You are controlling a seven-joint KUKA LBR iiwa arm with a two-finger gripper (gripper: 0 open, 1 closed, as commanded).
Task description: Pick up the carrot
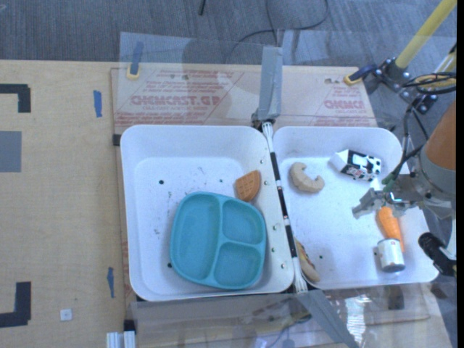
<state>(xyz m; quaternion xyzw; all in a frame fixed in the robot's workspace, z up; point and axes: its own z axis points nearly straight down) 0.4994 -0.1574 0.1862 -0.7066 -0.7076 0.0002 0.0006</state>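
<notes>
Over in the right bin (341, 270), near its right wall, the carrot (391, 225) lay just under my claw (384, 199). My claw sat at the carrot's top end, fingers spread, not pinching it. A small can (391, 256) lay just below.

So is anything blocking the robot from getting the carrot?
Nothing visible is. The gripper sits right at the top end of the carrot in the right bin. A small white can lies just below the carrot, off to the side.

Grey arm (435, 176) with orange band, black cables, ending in a metal pincer (377, 200).
</notes>
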